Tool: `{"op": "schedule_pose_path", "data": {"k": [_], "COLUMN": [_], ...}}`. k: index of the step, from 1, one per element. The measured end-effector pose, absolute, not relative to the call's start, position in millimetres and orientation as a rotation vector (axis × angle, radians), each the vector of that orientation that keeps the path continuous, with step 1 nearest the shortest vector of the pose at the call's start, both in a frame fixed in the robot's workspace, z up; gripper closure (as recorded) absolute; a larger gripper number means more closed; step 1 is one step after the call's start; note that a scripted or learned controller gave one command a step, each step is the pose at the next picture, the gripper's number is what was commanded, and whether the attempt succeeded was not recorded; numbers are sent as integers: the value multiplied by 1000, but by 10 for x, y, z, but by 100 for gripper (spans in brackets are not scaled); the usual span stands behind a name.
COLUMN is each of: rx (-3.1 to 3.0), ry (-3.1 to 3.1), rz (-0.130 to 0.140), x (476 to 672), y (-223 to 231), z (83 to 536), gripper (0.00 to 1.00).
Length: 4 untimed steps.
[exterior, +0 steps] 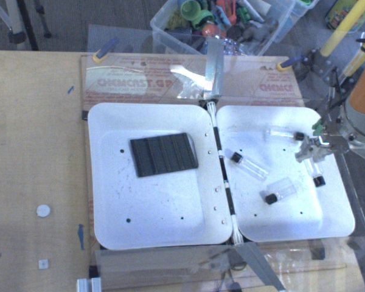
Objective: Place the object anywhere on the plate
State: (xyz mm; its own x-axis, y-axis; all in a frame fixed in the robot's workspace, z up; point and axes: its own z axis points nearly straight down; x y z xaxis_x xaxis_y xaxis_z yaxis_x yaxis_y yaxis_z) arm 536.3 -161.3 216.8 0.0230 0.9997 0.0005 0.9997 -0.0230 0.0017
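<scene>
The wooden bench [36, 132] is the broadest thing here, pale and smooth. On it sit two shallow white bins with rounded corners, side by side and touching along the middle: the left bin [109, 224] and the right bin [334, 218], both of scuffed plastic. Beyond them stands one clear plastic tub [170, 26] heaped with coloured toys.

One plate [163, 154] lies flat in the left bin, up toward its far half: a dark grey rectangle with ribs running along its surface, set slightly askew.

My gripper [311, 149] hangs over the right side of the right bin, metal and grey. Whether it is spread or closed I cannot tell.

Three clear vials with black caps lie well apart in the right bin: the far vial [280, 133], the middle vial [248, 165], and the near vial [281, 191]. A fourth black cap [319, 181] sits just below my gripper, its body too faint to make out.
</scene>
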Motion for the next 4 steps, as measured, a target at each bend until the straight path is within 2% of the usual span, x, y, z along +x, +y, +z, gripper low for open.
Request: {"op": "schedule_pose_path", "data": {"k": [1,2,3,4], "rx": [2043,2250,2343,2635], "ry": [2391,2196,2093,1720], "rz": [-2,-2,-1,-9], "x": [4881,4795,4791,4779], "y": [-454,275,782,1322], "z": [1838,1839,1836,1286], "gripper": [100,100,100,100]}}
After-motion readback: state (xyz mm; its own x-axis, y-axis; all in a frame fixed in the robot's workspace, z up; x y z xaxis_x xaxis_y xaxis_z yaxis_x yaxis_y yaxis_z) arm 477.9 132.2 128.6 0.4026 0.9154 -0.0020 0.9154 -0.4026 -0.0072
